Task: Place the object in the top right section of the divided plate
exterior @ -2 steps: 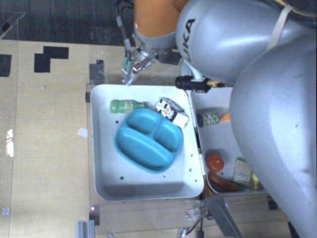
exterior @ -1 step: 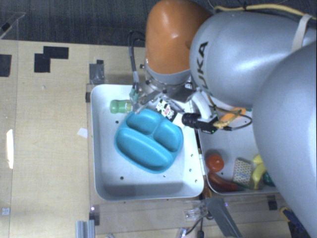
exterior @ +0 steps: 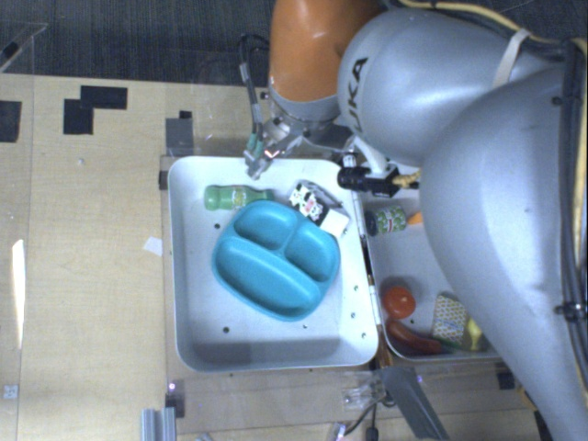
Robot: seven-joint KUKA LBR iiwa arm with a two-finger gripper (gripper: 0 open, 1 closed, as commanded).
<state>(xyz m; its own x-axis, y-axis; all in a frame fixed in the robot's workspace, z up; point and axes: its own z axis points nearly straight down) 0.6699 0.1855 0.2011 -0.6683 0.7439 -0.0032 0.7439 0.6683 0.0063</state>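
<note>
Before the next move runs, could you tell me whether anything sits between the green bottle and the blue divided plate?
Nothing visible does. The green bottle lies just beyond the blue divided plate's upper left edge, with bare bin floor between them. The end effector hangs above the bottle's cap end. A black-and-white packet lies off the plate's upper right edge.

Black capital lettering runs sideways on the grey arm (exterior: 432, 72), on the shell just below the orange band; "KU" reads clearly, the remaining letters curve out of sight. The small black-and-white packet (exterior: 312, 201) at the blue divided plate's (exterior: 276, 257) upper edge carries print, too small to read. Same for the label on the green can (exterior: 390, 220) in the right bin (exterior: 397, 343) and the patterned packet (exterior: 449, 318) near its lower edge: markings present, none legible.
</note>
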